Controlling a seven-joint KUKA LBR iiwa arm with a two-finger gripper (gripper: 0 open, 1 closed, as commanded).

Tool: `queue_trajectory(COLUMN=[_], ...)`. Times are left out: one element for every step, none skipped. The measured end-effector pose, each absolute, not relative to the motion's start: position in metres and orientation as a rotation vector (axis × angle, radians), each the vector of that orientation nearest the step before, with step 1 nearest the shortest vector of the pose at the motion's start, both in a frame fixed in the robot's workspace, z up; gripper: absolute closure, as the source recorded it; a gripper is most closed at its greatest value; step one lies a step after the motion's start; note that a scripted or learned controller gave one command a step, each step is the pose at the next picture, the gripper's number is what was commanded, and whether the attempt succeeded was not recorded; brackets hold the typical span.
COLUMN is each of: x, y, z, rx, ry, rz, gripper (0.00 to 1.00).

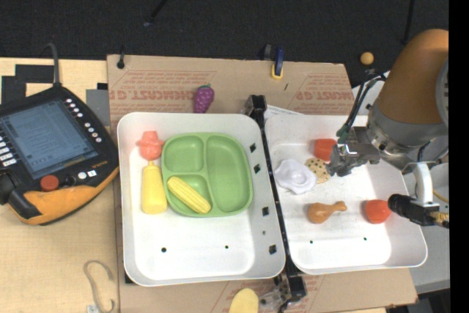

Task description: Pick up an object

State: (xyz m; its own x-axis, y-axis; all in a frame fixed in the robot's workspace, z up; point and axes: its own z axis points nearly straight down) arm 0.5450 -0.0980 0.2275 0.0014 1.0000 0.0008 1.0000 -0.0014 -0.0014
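The arm [410, 95] reaches in over the right bin [344, 249]. Its gripper [343, 159] sits low at the bin's upper middle, just beside an orange block [322, 149] and a speckled cookie [318, 169]. Whether the claw is released or clenched cannot be told from this angle; nothing is seen held in it.

Candidate objects in the right bin:
- Orange block: at the gripper's near side, touching or almost touching it.
- Cookie: just below the block, overlapping a white egg [294, 176].
- Drumstick [325, 211]: lower middle, lying flat, well apart from the gripper.
- Red piece [377, 210]: lower right, near a black fitting on the arm.

The left bin [190, 253] holds a green tray [227, 176] with corn [189, 194], plus a yellow bottle [152, 188] and a pink toy [149, 145].

Probable faults from here:
- The block, cookie and egg crowd together. A closing claw may pinch two at once or nudge one aside.
- The cookie lies flat and thin. It may slip under the claw.
- An off-centre descent could push the block toward the bin wall.
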Motion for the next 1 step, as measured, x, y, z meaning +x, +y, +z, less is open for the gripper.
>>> queue_trajectory(x=[0.5771], y=[-0.0437], z=[0.2308], rx=[-2.215], ry=[-2.225], rz=[-0.003], gripper=[1.0])
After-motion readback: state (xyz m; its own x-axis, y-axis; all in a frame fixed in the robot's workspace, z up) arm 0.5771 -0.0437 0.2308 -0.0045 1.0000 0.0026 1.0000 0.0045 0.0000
